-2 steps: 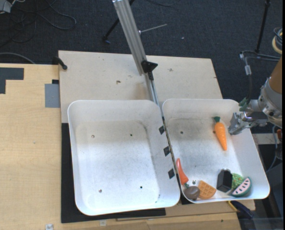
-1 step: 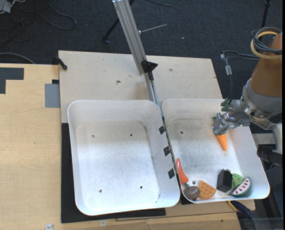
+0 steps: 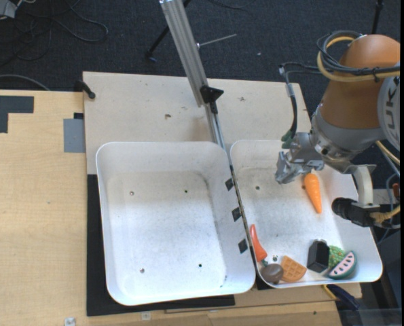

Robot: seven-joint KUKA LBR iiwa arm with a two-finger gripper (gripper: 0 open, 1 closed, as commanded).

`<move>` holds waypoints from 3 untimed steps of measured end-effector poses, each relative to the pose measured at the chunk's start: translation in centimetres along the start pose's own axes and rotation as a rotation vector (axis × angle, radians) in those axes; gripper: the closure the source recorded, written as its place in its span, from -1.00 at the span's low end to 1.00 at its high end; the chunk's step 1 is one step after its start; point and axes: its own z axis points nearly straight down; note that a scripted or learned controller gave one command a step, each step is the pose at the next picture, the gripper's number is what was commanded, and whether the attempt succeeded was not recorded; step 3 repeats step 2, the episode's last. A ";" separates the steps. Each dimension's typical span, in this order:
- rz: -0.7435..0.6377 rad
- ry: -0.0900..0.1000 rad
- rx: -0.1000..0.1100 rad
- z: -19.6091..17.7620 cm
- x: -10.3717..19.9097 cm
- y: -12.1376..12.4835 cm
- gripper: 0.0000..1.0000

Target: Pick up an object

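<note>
Crowding the near corner of the right bin (image 3: 364, 272), a brown rounded piece (image 3: 273, 273), a waffle-like orange piece (image 3: 292, 269), a black block (image 3: 318, 255), a green leafy piece (image 3: 335, 255) and a watermelon slice (image 3: 343, 265) lie close together, with a red chili (image 3: 257, 243) lying along that bin's left wall just behind them. Farther back in the same bin a carrot (image 3: 313, 192) lies near the right wall, just beside the gripper (image 3: 288, 170), which hangs low over the far part of the bin floor with its fingers drawn narrow and nothing visible between them; the arm (image 3: 354, 94) rises beyond that bin's far right corner
</note>
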 end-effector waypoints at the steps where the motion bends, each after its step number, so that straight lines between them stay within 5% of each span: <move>1: -0.001 0.000 0.000 0.6 5.6 1.3 1.00; 2: 0.001 -0.001 0.000 1.4 10.5 2.3 1.00; 3: 0.001 -0.001 0.000 1.4 10.5 2.3 1.00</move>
